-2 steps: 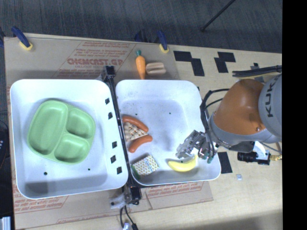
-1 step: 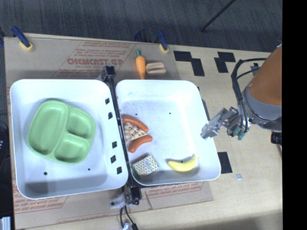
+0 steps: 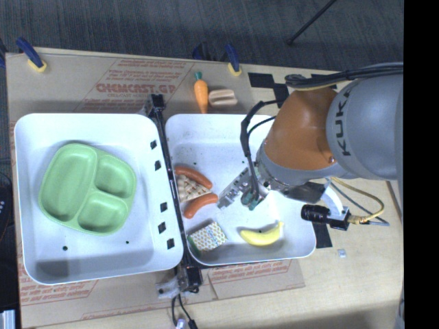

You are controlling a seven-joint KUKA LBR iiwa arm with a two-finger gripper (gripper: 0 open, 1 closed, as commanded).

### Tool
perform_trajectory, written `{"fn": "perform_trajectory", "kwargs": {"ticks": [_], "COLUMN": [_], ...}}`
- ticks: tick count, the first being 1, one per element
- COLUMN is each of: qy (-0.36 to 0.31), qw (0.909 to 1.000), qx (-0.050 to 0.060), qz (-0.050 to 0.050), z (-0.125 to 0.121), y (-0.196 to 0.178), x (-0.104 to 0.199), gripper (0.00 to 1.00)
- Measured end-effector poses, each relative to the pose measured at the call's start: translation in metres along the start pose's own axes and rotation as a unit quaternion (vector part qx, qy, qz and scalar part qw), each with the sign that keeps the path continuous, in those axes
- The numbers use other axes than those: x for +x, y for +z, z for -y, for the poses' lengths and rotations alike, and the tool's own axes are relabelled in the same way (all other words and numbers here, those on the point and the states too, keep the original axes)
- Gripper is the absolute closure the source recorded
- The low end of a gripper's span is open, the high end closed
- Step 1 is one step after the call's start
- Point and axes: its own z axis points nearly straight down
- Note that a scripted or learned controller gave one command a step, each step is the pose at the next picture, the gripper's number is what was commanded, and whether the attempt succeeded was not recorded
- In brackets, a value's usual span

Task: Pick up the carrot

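**Carrot outside the bins, arm over the right bin**

Carrot [image 3: 200,94] lies on the worktop [image 3: 82,81] just beyond the far rim of the right bin [image 3: 206,125], near the gap between the two bins. Orange body, small green top pointing away from the bins. A tan-and-brown block, maybe toy bread [image 3: 222,99], sits just beside it on its right, close but whether touching I cannot tell.

Handling, judged: looks like a small plastic toy, so light, stiff, smooth and a bit slippery; tapered, so it may squirt out if pinched near the tip. Best hold is across the thicker middle, jaws closing across its width, clear of the bread.

Gripper [image 3: 241,196] hangs low inside the right bin, well apart from the carrot. Whether the jaws are apart or together cannot be told at this size; nothing is seen between them.

Containers:
- Left bin [image 3: 27,204]: green divided plate [image 3: 87,187], compartments bare.
- Right bin: two sausages [image 3: 199,190], one just left of the gripper, over a pale patterned piece; checkered block [image 3: 207,236] near the front rim; banana [image 3: 261,234] beside it.

Task not started on the carrot; arm must leave the bin and cross its far rim.
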Motion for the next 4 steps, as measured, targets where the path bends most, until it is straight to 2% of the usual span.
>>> {"fn": "perform_trajectory", "kwargs": {"ticks": [1, 2, 3, 4], "qy": [0.230, -0.021, -0.093, 0.014], "qw": [0.9733, 0.9998, 0.9957, 0.9999], "qx": [0.000, -0.001, 0.000, 0.000], "qz": [0.000, 0.002, 0.002, 0.000], "z": [-0.030, -0.004, 0.060, -0.032], "y": [-0.023, -0.037, -0.055, -0.023], "x": [0.067, 0.044, -0.023, 0.057], "gripper": [1.00, 1.00, 1.00, 1.00]}}
